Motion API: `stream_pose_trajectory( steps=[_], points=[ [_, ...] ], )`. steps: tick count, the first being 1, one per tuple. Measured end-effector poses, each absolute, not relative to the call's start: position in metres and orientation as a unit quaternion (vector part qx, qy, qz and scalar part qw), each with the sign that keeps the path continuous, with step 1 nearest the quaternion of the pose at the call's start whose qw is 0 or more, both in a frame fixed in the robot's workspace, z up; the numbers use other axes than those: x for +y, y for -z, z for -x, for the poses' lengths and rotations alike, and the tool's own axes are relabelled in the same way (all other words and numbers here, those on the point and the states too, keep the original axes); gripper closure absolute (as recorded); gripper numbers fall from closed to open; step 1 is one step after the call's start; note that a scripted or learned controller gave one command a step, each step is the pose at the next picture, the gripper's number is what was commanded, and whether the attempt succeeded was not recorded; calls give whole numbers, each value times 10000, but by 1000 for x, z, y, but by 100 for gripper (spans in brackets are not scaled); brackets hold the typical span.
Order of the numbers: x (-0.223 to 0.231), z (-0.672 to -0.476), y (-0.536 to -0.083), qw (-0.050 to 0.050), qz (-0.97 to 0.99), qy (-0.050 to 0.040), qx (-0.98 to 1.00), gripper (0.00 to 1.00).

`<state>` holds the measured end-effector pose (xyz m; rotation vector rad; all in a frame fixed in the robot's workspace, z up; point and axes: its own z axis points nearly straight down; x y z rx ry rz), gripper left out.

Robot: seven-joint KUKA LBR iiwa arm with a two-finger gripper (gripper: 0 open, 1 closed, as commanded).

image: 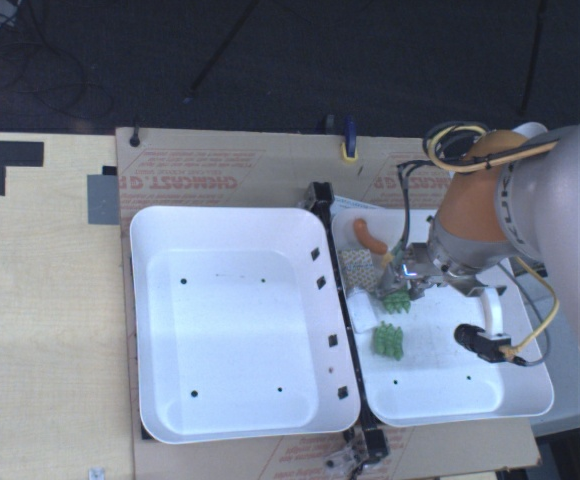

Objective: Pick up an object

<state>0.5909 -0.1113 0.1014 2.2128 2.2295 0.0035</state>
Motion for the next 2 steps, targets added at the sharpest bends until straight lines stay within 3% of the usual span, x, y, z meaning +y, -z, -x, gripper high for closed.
stream_pose_trajectory(
  steps=[1,2],
  points=[
    [-9,-597,-193,5,-7031,-42,7111,100],
    [32,-549,-187,-36,-7059,20,7083,100]
  ],
)
